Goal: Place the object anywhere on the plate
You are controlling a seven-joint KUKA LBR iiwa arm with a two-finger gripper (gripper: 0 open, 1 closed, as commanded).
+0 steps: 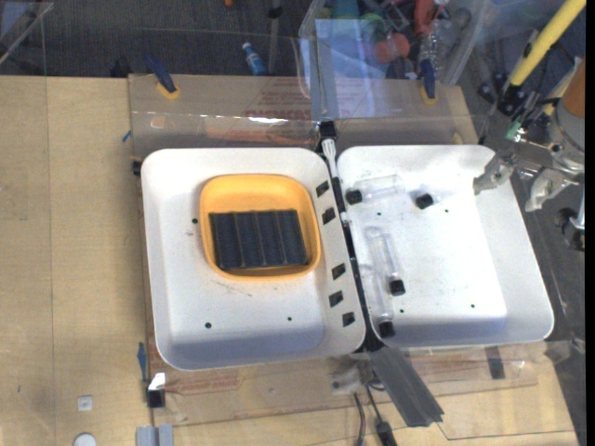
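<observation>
On the left of my worktop (65, 249), inside the left shallow white bin (177, 323), sits a yellow-orange square plastic plate (212, 193) with rounded corners. A dark grey ribbed rectangular block (258, 239) lies flat on that plate, covering most of its middle and lower part, with the yellow rim showing around it. The right shallow white bin (465, 277) touches the left one along a black divider, and it holds clear plastic pieces with small black caps (381, 254), well apart from the plate. My tool (530, 170) hangs at the upper right corner of the right bin, over its rim, far from the block. Whether it is apart or together I cannot tell; nothing shows between its tips.
</observation>
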